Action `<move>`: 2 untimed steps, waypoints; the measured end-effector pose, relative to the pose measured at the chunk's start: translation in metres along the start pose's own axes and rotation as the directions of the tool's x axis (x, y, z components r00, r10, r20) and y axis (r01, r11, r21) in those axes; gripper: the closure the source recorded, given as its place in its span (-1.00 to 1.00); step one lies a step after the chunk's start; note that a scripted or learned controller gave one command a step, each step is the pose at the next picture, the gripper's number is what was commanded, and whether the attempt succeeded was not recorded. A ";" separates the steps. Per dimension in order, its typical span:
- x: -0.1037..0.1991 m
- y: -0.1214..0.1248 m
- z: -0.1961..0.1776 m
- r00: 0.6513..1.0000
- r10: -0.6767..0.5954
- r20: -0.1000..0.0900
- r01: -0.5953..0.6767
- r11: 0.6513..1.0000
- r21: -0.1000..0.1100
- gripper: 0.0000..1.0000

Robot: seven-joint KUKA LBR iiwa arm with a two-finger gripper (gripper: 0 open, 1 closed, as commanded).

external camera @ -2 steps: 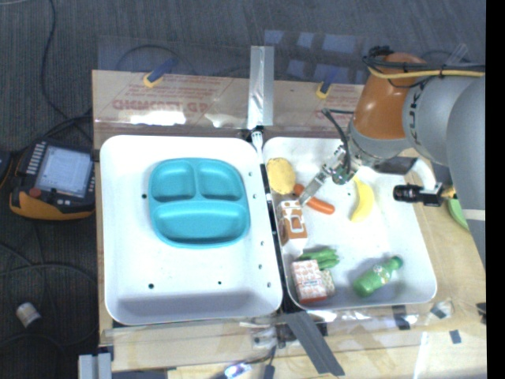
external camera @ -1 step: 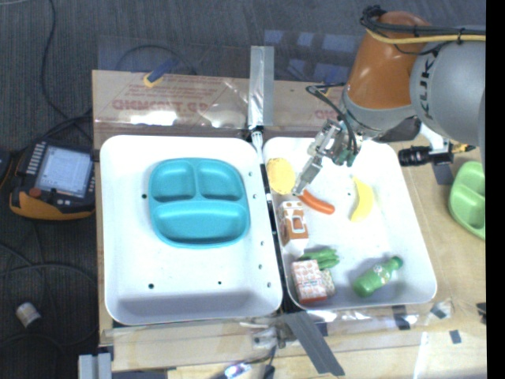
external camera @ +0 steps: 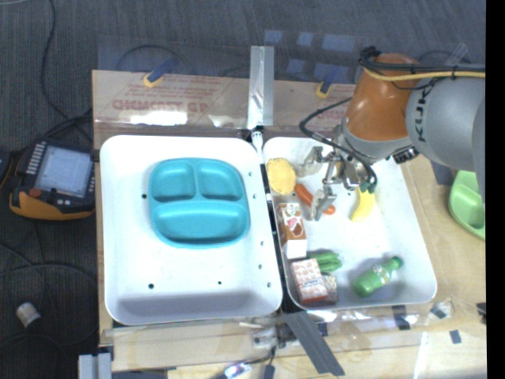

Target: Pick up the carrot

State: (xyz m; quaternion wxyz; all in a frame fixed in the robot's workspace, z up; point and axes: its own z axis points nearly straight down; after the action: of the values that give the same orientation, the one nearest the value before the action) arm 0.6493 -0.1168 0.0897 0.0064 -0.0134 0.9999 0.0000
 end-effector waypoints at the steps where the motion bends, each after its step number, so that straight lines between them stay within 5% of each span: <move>1: -0.004 -0.028 0.000 0.997 0.074 0.000 -0.074 0.997 -0.003 -1.00; 2: 0.022 -0.002 -0.015 0.997 -0.083 -0.011 0.083 0.997 -0.001 -1.00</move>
State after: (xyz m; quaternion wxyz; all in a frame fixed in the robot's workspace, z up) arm 0.6276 -0.1196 0.1046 0.0010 -0.0548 0.9985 0.0000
